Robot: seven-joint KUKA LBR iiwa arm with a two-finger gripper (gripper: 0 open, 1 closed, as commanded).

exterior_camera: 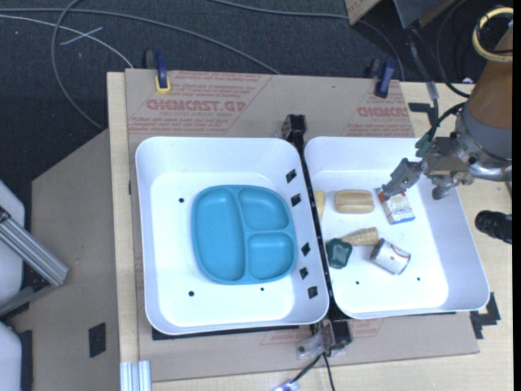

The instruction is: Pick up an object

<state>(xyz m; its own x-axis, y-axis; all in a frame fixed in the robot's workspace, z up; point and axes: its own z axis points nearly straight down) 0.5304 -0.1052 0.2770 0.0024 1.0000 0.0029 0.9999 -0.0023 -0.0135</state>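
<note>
Clearly the pickable things all lie in the right bin (456, 296), while the left bin (163, 300) carries a blue divided plate (244, 233). The tool (396, 188) hangs over the right bin's far middle, its tip just above a small red, white and blue packet (400, 210); whether the two touch I cannot tell, and I cannot tell how far the tool is open or whether it has hold of anything.

The packet looks light and flat, probably thin card or foil, so it would likely slide on the smooth bin floor rather than resist. A pinch across its narrow sides seems the best hold (its flat face offers little to close on).

Just left of it sits a tan rounded block (354, 201), which looks like a bread or sponge piece, probably soft and light, and easy to take across its short width. Nearer lies a tan cone-like piece (362, 236) touching a dark green lump (339, 253) beside the divider. To their right lies a small white can (391, 257) with a red label, on its side; it is probably stiff and liable to roll, so it should be gripped across its round body.

A yellowish sliver (321, 203) lies against the divider, too small to name.
</note>
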